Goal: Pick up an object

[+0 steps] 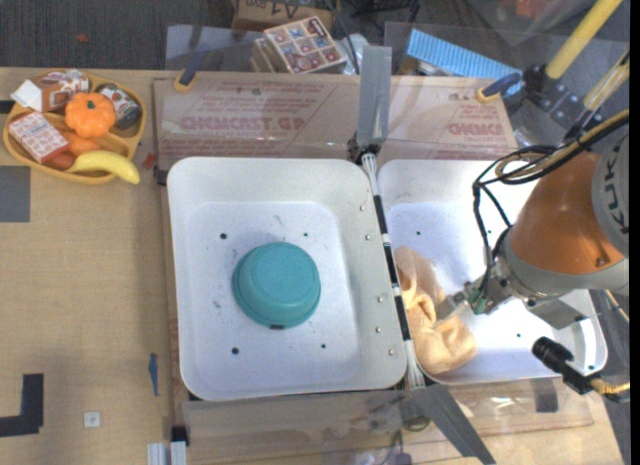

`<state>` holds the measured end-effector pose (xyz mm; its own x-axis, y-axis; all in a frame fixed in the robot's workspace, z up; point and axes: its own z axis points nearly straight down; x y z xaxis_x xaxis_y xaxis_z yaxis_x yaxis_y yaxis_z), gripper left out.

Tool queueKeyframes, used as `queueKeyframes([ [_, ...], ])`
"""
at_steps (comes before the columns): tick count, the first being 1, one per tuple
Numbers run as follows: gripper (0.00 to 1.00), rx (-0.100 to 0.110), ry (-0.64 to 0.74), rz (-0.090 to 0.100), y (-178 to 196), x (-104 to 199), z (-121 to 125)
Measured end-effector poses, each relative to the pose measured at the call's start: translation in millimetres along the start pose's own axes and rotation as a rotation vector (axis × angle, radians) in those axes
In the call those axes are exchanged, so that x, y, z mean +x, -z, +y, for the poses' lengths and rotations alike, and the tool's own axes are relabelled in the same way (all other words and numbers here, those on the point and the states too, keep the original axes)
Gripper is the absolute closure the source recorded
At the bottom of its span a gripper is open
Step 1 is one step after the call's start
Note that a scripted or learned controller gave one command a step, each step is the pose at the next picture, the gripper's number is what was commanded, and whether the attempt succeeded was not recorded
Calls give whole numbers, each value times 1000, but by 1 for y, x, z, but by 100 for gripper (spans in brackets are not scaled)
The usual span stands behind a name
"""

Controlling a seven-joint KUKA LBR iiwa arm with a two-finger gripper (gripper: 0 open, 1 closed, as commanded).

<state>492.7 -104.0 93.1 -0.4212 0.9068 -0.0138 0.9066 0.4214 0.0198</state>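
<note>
Camera view gives me a crumpled tan cloth [432,315] lying in the right bin [440,223], pressed against that bin's left wall and reaching down toward its near corner. The gripper [478,298] sits low just beside the cloth's right edge, apparently touching it, though I cannot tell from here whether its fingers are open or closed, or whether any cloth is between them. Above the gripper I see the orange band [565,223] of the arm, with black cables looping over it. In the left bin [200,193] a teal bowl [277,284] rests upside down near the middle, well apart from the cloth. Off on the bench's far left corner stands a yellow tray [20,143] holding a banana [105,164], a small pumpkin [90,114] and some boxes.
</note>
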Motion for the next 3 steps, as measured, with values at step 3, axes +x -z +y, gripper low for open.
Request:
queueKeyframes([
  [3,0,3,-20,2,-1,5,-6],
])
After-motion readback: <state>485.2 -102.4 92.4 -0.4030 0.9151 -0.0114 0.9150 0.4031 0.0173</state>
